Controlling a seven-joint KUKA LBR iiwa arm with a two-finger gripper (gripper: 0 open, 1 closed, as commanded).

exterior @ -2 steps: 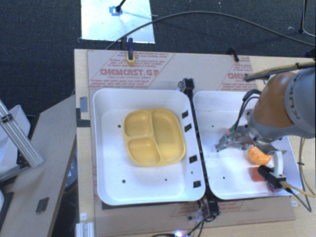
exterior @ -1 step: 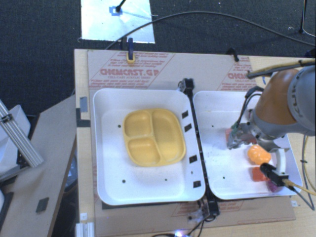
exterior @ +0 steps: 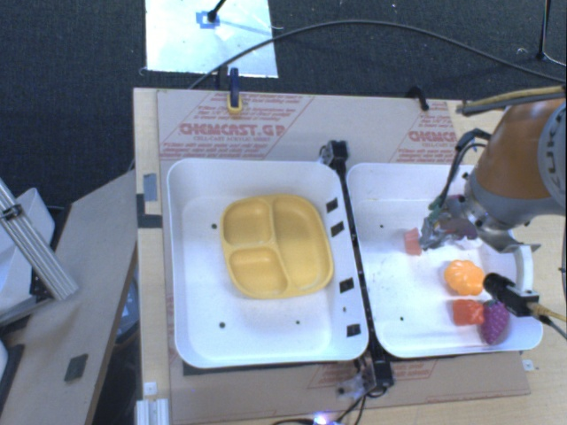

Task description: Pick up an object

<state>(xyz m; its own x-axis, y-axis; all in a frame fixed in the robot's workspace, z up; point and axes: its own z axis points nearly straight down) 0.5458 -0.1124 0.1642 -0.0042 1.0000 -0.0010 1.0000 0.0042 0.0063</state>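
The small pinkish-red block [exterior: 412,242] lies on the floor of the right bin [exterior: 390,193], in its middle part and towards the wall it shares with the left bin [exterior: 177,264]. The claw [exterior: 431,235] is low over the right bin, just beside the block on its right, so close that they may touch; the view is too blurred there to tell. Nor can I tell whether the claw is open or closed, and nothing can be seen held in it. The grey arm [exterior: 523,158] with its orange band reaches in from the right edge and bends down to the claw.

Three more things lie in the right bin, in the near right corner, apart from the block. An orange round thing [exterior: 464,277] lies nearest the claw. A red block [exterior: 467,312] lies just in front of it. A purple knobbly thing [exterior: 494,323] lies beside the red block, close to the bin's front rim.

In the left bin a yellow plate [exterior: 275,244] with three compartments lies flat near the middle, turned a little askew to the bin's walls.

Both bins stand side by side on the worktop [exterior: 266,122], a pale board with red lettering. A blue and yellow clamp [exterior: 234,91] grips its far edge. Beyond that edge a pale grey sheet [exterior: 177,25] lies on the dark floor.
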